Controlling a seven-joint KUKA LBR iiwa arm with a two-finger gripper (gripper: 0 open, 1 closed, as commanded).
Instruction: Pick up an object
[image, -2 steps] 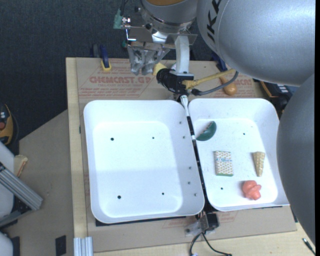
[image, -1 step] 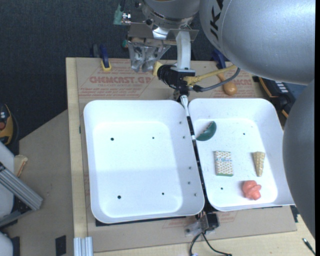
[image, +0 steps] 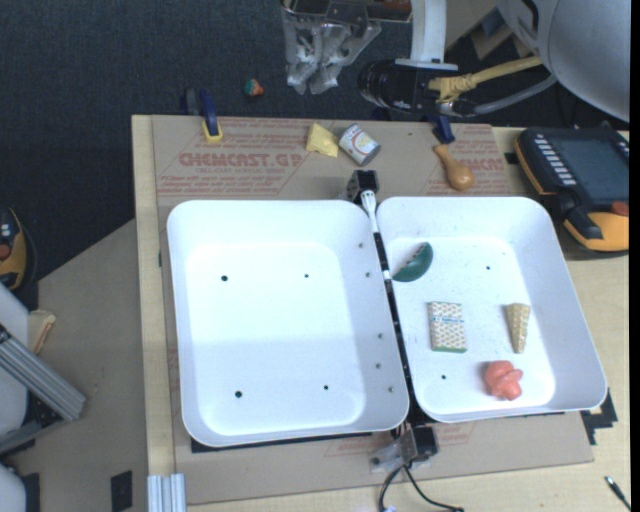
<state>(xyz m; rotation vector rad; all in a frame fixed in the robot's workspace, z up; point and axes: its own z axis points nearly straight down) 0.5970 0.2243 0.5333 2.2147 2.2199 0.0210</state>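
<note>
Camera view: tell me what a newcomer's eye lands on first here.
The two white bins side by side dominate: the left bin and the right bin, which holds four small things. The brightest is a red-orange lump near its front edge, with a patterned block, a tan cone and a dark green wedge behind it. The gripper hangs beyond the bench at the top.

Grey arm (image: 590, 50) at top right, raised
</note>
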